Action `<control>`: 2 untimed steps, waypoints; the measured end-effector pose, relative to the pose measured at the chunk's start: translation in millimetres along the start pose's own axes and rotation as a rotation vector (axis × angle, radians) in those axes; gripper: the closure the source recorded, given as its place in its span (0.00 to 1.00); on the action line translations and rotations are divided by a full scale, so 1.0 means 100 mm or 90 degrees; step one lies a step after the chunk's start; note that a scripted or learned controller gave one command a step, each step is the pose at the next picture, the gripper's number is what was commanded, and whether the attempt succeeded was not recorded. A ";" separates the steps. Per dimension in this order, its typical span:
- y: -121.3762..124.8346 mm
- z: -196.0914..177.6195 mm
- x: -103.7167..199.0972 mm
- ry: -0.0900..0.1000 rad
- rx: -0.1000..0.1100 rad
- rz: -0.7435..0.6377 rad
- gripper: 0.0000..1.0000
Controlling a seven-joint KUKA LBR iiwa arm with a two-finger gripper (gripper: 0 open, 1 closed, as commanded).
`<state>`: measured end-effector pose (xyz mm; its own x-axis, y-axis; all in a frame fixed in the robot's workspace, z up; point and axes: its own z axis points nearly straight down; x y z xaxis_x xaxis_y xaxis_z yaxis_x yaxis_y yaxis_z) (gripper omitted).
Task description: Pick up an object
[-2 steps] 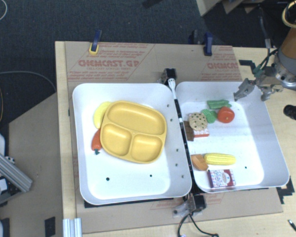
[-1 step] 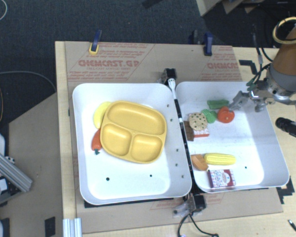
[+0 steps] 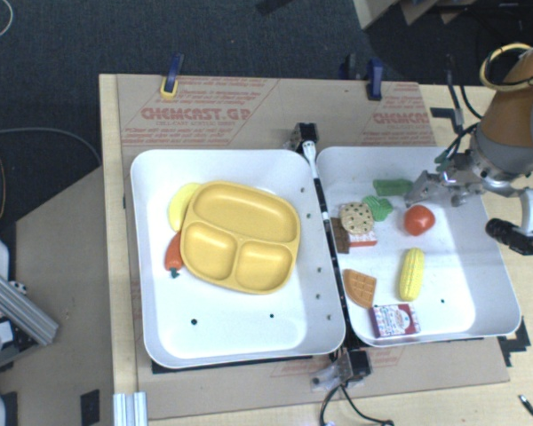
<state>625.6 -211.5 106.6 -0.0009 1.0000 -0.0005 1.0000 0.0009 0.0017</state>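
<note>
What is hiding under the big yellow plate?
A red pepper and a yellow thing poke out from under the left edge of the yellow divided plate. The plate covers the rest of them and anything else beneath.

The arm [image 3: 508, 118] reaches in from the right, gripper [image 3: 444, 183] lowered.
</note>
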 end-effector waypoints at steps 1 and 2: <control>0.01 -0.10 0.00 -0.001 -0.002 -0.001 1.00; 0.10 -0.72 -0.01 -0.002 -0.004 0.000 1.00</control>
<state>635.7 -212.8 178.2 -0.0008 1.0000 -0.0034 1.0000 0.0009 0.0087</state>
